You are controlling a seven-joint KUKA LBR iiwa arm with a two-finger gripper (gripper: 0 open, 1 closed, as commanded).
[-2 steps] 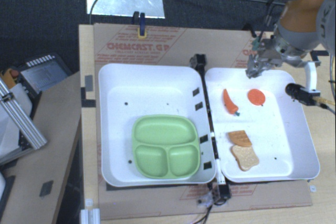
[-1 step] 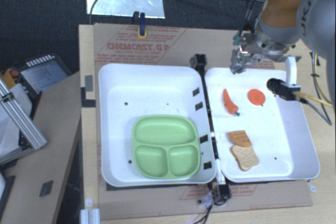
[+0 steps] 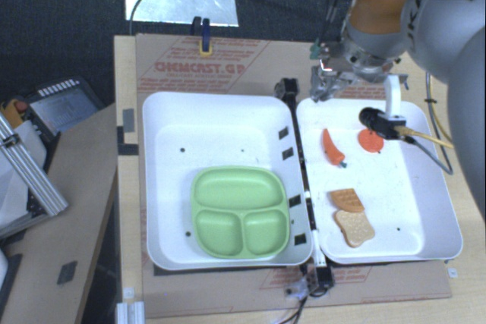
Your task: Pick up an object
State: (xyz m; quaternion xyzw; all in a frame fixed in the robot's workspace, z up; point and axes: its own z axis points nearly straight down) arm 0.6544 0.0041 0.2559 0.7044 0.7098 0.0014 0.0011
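Nearest the camera, one green divided plate [image 3: 239, 212] is seen in the left bin [image 3: 171, 117]. In the right bin [image 3: 437, 235], two toast-coloured bread pieces [image 3: 351, 218] lie touching at the near side; farther back, one orange carrot [image 3: 332, 147] and one orange disc [image 3: 371, 140] lie apart. Beyond the bins, red print reading "CHEMCAST GP" is carried on the brown sheet [image 3: 199, 66]. The gripper [image 3: 328, 89] is positioned over the right bin's far left corner, beyond the carrot; whether its jaws are spread cannot be determined.
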